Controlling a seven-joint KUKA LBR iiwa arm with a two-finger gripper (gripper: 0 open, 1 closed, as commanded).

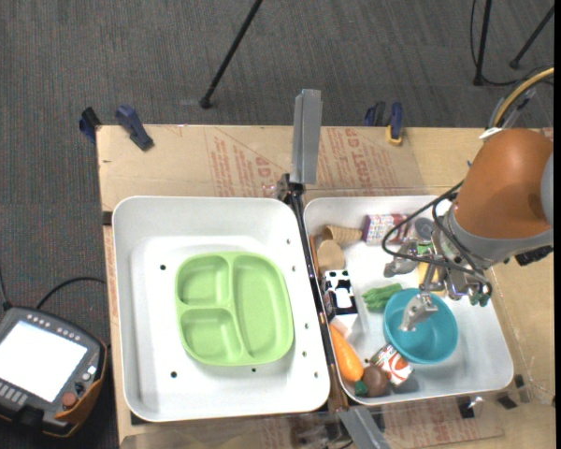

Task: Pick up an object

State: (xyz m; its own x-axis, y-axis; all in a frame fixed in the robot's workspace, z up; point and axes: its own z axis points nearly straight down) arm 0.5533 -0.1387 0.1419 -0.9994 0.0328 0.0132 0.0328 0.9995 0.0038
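Gripper (418,314) hung over the teal bowl (421,337) near the right bin's (501,344) front edge — approach step. Couldn't tell jaw state. Next: descend, clamp the rim.

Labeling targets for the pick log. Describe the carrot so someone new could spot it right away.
Look in the right-hand white bin, along its left wall near the front corner. The carrot lies there, between the teal bowl and the bin wall, just below a black-and-white carton. It is the only orange, tapered item among the objects in that bin.
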